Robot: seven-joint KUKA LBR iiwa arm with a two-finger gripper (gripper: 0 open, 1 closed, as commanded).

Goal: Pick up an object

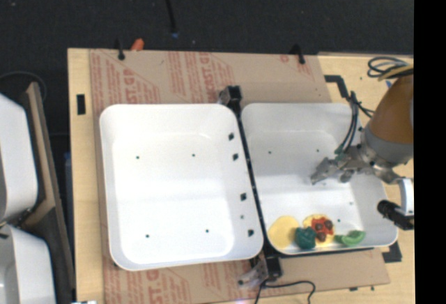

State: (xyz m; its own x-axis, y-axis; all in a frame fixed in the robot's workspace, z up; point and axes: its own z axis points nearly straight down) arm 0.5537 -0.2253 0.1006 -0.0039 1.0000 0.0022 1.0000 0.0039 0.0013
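objects: small cluster at the near edge of the right bin [293, 121], toward its near-right corner — a pale yellow flat piece [281, 229], a teal lump [304, 238], a red-and-yellow item [320, 225], a green piece [352, 237].
contact: yellow piece touches or overlaps the teal lump; red-and-yellow item sits just behind it; green piece near the right end, slightly apart. Exact overlaps too small to tell.
why there: my read — the bin floor curves up at its wall, so loose things likely slide and collect along that edge. Bunching makes a clean single pick harder.
left bin [174, 121]: white, side by side with the right one, walls touching along the middle.
gripper [327, 171]: over the middle of the right bin, well behind the cluster, nothing between the fingers.
claw state: fingers look spread, tips pointing toward the left bin — low resolution, so a moderate-confidence call.
arm [394, 118]: comes in over the right bin's right edge, orange band above the wrist, wrist tilted so the gripper reaches leftward and down at a slant, not vertical.
cables: bundle runs along the wrist, a loop lies near the bench's far-right corner.
stage: judged as approach, nothing picked yet.
next: move toward the near edge, pick the green piece or the yellow one, each on an outer end of the cluster.
risk: wall close to the objects, so a finger may hit the rim.
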